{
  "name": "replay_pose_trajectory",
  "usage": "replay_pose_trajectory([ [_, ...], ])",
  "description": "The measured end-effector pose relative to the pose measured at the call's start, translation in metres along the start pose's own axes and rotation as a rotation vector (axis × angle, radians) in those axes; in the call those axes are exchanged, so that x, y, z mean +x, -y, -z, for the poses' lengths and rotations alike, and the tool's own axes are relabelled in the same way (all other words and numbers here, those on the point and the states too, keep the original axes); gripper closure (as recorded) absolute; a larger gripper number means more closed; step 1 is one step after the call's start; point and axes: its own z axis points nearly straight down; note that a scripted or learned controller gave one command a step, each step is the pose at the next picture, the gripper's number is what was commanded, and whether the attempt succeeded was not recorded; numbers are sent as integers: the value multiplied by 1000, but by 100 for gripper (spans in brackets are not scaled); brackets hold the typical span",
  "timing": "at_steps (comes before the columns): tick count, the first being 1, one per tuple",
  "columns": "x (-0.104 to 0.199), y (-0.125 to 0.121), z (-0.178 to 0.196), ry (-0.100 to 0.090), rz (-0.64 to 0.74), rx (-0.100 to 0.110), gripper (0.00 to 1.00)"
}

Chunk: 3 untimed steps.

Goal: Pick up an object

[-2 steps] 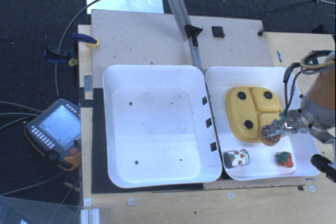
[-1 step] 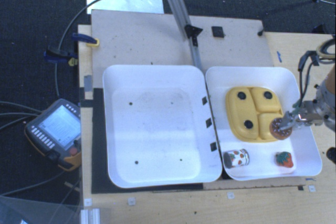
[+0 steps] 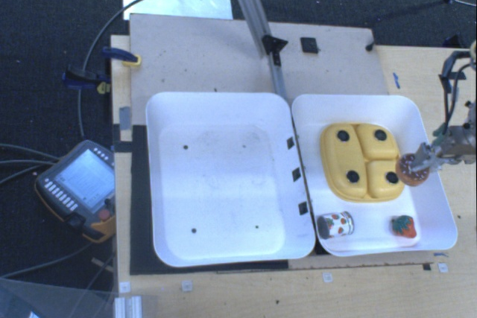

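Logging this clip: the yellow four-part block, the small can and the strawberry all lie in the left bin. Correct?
Not quite: the camera view shows the yellow block, the can and the strawberry all in the right bin, not the left.

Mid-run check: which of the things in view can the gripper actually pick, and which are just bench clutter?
Pickable, all in the right white bin:
- yellow four-lobed plastic block
- brown ring-shaped object, at the gripper
- small white patterned can, lying on its side
- small red strawberry-like toy

Lying about:
- handheld control pendant
- blue and yellow clamps
- left white bin
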Motion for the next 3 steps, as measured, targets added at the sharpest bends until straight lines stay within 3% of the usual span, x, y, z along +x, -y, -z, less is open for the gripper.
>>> replay_pose_trajectory([
  [3, 157, -60, -29, -4, 5, 5, 100],
])
